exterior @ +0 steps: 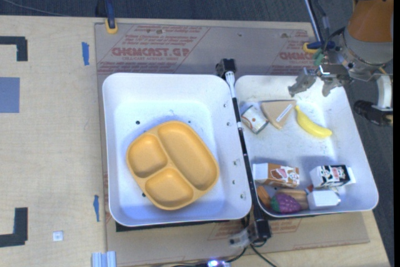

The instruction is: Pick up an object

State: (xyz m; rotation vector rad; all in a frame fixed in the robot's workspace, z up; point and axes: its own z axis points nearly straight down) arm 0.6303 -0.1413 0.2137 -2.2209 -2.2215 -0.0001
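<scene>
My gripper [313, 85] hovers over the far edge of the right bin [356, 134], open, with nothing between its fingers. Just below it in the bin lie a yellow banana [312, 124] and a tan sandwich wedge [277, 112]. A small white and brown cup [253, 119] rests at the wedge's left. Along the bin's near side sit an orange snack box [282, 175], a black and white milk carton [331, 176], a white block [323, 199] and purple grapes [286, 202].
The left bin [125, 103] holds a yellow divided plate [172, 164]. A black clamp [225, 67] sits where the two bins meet at the far side. Both bins rest on a brown board [187, 47], with a pale bench top to the left.
</scene>
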